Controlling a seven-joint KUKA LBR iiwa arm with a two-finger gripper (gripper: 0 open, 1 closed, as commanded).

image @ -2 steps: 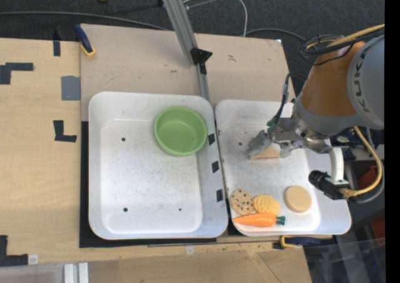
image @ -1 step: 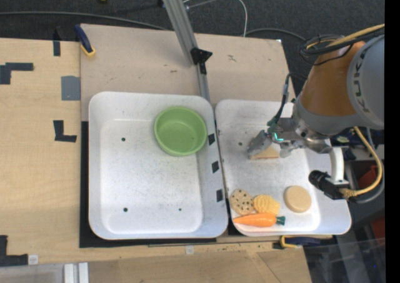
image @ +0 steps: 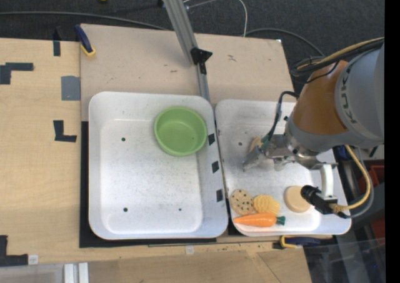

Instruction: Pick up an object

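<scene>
Green bowl (image: 180,130) sits upright in the far right part of the left bin (image: 112,213), close to the wall it shares with the right bin (image: 232,116). The other pickable objects lie along the right bin's near edge. A brown speckled cookie (image: 241,201) comes first, with a yellow ridged piece (image: 267,203) just beside it and an orange carrot (image: 255,220) lying across the front of both. A pale round piece (image: 296,199) lies further right. The gripper (image: 255,153) is low over the middle of the right bin, apart from all these objects. Its state, open or closed, cannot be told. The grey arm (image: 365,97) with its orange band reaches in from the right.
</scene>
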